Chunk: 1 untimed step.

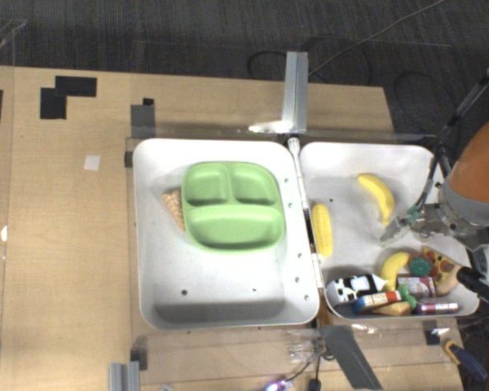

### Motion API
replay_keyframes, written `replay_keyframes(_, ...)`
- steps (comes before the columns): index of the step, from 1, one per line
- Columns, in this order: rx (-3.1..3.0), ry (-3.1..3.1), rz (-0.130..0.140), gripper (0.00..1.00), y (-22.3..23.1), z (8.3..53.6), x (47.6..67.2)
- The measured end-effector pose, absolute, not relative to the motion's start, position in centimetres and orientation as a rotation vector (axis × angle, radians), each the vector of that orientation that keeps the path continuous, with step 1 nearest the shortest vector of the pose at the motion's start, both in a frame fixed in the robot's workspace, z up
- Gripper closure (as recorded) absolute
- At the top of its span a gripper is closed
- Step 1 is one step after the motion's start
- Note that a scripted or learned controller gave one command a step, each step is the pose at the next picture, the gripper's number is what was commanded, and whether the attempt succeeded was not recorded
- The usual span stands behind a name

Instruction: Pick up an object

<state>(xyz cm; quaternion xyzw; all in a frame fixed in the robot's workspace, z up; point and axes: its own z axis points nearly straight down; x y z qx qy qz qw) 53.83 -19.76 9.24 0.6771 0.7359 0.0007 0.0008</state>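
The right bin (342,169) holds a yellow banana (377,195) near its middle. A yellow corn cob (321,229) lies along its left wall. Several small toys are piled at its front edge, among them a yellow lemon-like piece (395,264), a black-and-white item (354,285) and a red-and-blue marker (375,301). My gripper (403,222) hangs low over the right bin, just right of the banana's lower end and above the pile. It is grey, and nothing shows in its grasp.
The left bin (220,292) carries a green divided plate (231,204) with a tan item (174,208) poking out at its left. The arm's orange band (482,169) sits at the right edge. A metal post (296,88) stands behind the bins.
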Motion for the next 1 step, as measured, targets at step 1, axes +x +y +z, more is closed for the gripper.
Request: replay_keyframes(1,1.970,2.431,0.013,0.00,-16.20,8.97,62.29)
